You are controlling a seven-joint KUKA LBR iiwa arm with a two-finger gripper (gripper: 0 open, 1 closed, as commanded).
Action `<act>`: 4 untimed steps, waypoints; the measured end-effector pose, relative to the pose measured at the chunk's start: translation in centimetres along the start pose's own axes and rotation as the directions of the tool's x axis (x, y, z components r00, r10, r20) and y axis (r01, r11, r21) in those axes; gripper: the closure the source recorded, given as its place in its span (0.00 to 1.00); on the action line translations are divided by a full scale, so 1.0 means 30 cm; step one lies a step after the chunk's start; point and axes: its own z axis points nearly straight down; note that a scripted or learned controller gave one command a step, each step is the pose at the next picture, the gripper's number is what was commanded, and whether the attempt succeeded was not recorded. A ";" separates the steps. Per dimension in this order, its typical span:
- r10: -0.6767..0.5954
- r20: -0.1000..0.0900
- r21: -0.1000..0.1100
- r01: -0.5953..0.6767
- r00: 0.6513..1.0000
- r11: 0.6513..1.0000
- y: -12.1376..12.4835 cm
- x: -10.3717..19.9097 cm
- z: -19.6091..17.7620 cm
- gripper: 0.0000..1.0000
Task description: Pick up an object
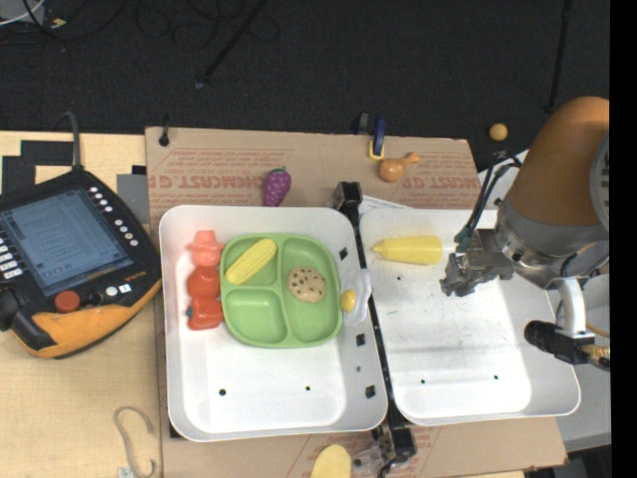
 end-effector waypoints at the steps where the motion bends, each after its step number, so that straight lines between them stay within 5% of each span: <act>1: 0.000 0.000 -0.001 0.000 1.000 1.000 0.018 0.179 -0.003 1.00; 3: -0.001 0.001 0.000 0.001 1.000 1.000 -0.051 0.555 -0.034 1.00; 4: 0.005 0.003 0.002 -0.005 1.000 1.000 -0.085 0.562 0.013 1.00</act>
